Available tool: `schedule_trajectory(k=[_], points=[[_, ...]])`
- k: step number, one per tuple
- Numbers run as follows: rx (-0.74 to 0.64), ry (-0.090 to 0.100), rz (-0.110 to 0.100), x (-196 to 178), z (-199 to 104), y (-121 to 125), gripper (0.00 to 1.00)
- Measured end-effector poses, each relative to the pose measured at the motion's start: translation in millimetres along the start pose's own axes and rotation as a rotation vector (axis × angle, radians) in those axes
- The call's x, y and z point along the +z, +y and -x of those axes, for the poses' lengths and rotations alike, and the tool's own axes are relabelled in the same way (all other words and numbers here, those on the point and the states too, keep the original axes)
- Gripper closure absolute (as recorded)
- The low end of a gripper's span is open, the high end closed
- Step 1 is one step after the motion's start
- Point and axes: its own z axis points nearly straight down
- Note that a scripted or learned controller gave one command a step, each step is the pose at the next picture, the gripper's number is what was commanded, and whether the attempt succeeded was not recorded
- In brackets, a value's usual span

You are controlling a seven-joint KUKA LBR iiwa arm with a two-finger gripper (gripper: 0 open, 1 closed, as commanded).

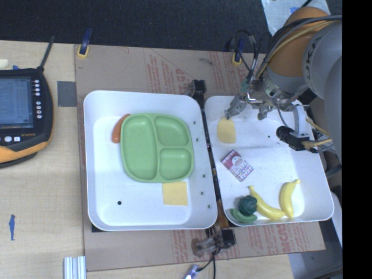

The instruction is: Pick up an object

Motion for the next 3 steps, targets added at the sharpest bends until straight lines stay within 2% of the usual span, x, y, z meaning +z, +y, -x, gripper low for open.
schedule_trajectory(k=[1, 2, 3], points=[[-0.002, -0.001, -0.001, -11.0, 1.2, 0.2, 1.0], [-0.002, -0.001, -0.001, -10.8, 1.2, 0.2, 0.0], [0.002, 0.001, 0.004, -40.6, -31.1, 0.7, 0.0]])
